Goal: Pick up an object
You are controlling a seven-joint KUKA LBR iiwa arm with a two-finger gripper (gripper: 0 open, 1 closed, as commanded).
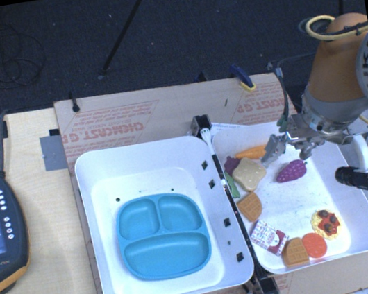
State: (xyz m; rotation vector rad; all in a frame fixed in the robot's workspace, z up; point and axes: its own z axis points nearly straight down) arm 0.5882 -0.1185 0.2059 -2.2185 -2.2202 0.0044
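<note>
Arm: the grey arm with its orange band reaches in from the right and hangs over the upper part of the right bin [358, 235].
Gripper: the gripper [288, 147] sits above the toys with its two fingers spread wide; nothing is between them.
Nearest candidates: the purple grape bunch [291, 172] lies just below the fingers, the carrot [252, 153] just to their left, and the pale bread slice [248, 174] touches or overlaps the carrot's end.
Other toys: a waffle-like biscuit [249, 206] lies by the divider, a red and white packet [266, 237], a brown cookie [295, 251], an orange-red disc [315, 246] and a fruit tart [326, 222] crowd the lower end.
Left bin: the left bin [97, 193] holds a blue divided plate [163, 236], well apart from the gripper.
Task status: judged from this, no object is picked yet; the grapes look the likeliest target.
Risk, slip: the bunch is rounded and lumpy, so closing off-centre could squeeze it out sideways.
Risk, clutter: descending toward the carrot could catch the bread too, or nudge both against the divider.
Risk, depth: stopping too high would probably close the fingers on air.
</note>
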